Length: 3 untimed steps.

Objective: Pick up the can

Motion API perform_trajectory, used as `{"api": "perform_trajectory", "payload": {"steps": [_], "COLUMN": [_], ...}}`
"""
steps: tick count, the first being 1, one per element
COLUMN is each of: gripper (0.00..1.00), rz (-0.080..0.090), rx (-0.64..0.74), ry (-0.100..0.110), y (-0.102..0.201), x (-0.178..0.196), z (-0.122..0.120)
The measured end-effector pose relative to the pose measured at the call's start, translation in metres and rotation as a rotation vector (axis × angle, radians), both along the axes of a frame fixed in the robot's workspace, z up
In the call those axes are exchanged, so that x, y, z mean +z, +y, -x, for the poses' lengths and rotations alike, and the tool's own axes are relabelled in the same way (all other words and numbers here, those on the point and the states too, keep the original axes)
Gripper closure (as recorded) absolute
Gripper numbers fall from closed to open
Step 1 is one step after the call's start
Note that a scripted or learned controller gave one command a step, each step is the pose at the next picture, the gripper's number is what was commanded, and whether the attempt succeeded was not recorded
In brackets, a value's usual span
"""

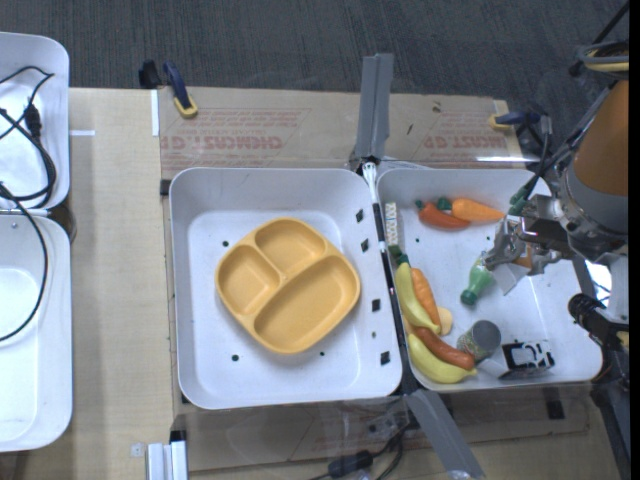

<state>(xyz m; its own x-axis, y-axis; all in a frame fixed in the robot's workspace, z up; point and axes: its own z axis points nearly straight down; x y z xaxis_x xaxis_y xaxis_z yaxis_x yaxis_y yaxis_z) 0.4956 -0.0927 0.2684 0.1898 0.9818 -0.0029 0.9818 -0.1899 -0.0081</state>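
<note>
Right bin (560,183) taken as landmark. Can (483,339) sits in its near half, toward the front wall, lying tilted with one round end facing the camera. It touches or nearly touches the end of the red pepper (441,348), which lies across the bananas (428,340) on the can's left. A black clip-like object (526,356) is just beside the can on its right. A green bottle (476,282) lies further back in the bin, close to the can but apart from it. Carrots (462,211) are at the bin's far wall.

Tool (523,245) hangs over the middle right of the bin, beyond the green bottle, well apart from the can. Can't tell if it's apart or together; parts overlap too much at this angle. Nothing visibly held.

Handling, as a judgement: small metal can, stiff, won't crush easily, probably light, smooth sides so slippery and likely to roll when nudged. Best hold is across the curved body at mid-length, pinching on opposite sides. Crowding is the risk: pepper on the left and clip on the right leave little room, so coming in along the bin's front-to-back line looks cleaner.

Yellow divided plate (288,284) sits in the left bin (190,268), not involved.
</note>
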Motion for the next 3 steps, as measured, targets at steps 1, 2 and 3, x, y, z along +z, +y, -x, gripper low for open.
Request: {"api": "perform_trajectory", "payload": {"steps": [1,2,3], "gripper": [1.0,1.0,1.0], "rz": [0.002,0.003,0.008], "rx": [0.001,-0.103,-0.444], "ry": [0.008,0.0,-0.001], "y": [-0.001,0.06,0.145], "x": [0.005,0.004,0.053], "z": [-0.001,-0.038,-0.071]}}
